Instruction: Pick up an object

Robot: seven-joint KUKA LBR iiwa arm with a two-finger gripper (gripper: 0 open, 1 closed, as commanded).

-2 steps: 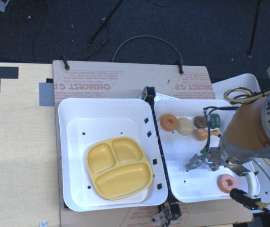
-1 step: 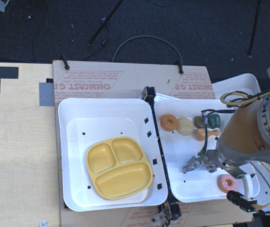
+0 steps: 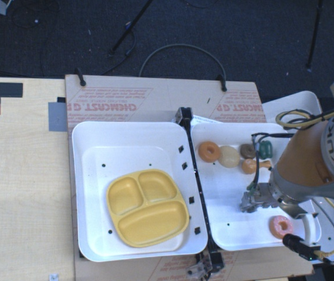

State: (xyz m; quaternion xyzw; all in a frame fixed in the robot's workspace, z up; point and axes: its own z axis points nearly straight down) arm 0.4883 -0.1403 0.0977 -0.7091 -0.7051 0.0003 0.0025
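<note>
- Yellow plastic, a three-part tray (image 3: 148, 207), lies alone in the left bin (image 3: 91, 142), well apart from the arm.
- Right bin (image 3: 228, 239) carries the small pieces: an orange ring (image 3: 209, 151), a pale ball (image 3: 229, 156), a brown bit (image 3: 248, 150), a green piece (image 3: 265, 150) along the far side, and a pink doughnut (image 3: 280, 226) near the close corner.
- Pincer (image 3: 251, 203) sits low over bare bin floor between those groups; whether it is wide or narrow I cannot tell, and nothing shows in it.
- Best bet, I'd say, is the pink doughnut: it lies alone, though the bin wall is close.
- Far cluster is crowded; pieces touch, so a grab there may knock neighbours.
</note>
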